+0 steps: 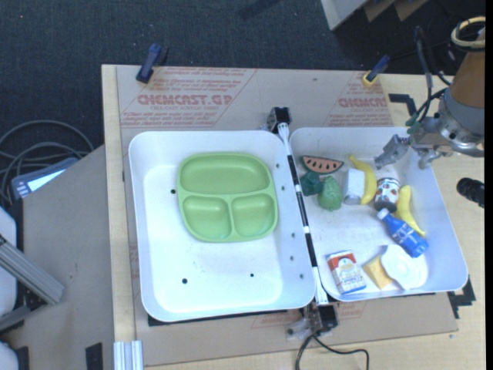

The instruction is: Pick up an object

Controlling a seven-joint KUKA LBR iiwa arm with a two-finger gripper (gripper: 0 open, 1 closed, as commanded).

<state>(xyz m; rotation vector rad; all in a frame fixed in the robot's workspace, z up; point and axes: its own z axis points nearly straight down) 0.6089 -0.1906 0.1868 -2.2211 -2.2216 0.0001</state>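
My gripper (405,156) hangs over the far right part of the right bin (451,241), with its fingers apart and nothing between them. Just below and left of it lie a yellow banana (365,177), a white cup (354,185) and a small dark-and-white can (387,192). Nearer the front are a second banana (406,209) and a blue bottle (405,234). A watermelon slice (322,163), a teal piece (310,183) and a green broccoli (330,193) sit on the bin's left side.
A red-and-white box (347,273), a yellow wedge (375,273) and a white round object (405,268) lie at the right bin's front. The left bin (154,268) holds a green divided plate (227,195). Clamps sit on the board's far edge.
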